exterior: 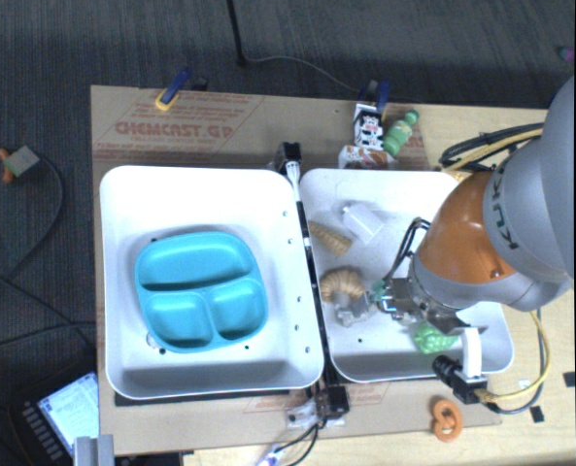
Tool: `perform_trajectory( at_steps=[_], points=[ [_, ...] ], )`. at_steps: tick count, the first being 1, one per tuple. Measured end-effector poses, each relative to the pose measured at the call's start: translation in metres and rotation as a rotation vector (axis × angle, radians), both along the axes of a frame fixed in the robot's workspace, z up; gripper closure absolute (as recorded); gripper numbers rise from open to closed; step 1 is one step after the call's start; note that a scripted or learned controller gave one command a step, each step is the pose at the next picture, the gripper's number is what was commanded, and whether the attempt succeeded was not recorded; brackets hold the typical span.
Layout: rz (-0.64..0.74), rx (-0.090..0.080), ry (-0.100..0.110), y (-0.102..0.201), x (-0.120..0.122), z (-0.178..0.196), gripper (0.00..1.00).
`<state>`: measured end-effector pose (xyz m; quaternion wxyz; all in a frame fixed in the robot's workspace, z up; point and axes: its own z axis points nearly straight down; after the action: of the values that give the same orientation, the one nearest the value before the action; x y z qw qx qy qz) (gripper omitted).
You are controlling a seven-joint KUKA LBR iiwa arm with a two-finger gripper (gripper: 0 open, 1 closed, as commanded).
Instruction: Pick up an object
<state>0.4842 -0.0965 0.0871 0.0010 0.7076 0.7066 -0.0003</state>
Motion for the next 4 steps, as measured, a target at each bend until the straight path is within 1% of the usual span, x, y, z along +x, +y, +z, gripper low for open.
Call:
perform_trajectory(
  at_steps=[1, 2, 3, 4],
  points=[
    [-0.001, -0.005, -0.006, -0.002, 0.001, 0.011, 1.0],
    [-0.001, -0.004, -0.004, -0.111, 0.001, 0.001, 1.0],
    [-0.001, -0.004, -0.003, -0.111, 0.0, 0.01, 1.0],
    [0.001, 0.001, -0.001, -0.108, 0.001, 0.01, 0.0]
  ],
)
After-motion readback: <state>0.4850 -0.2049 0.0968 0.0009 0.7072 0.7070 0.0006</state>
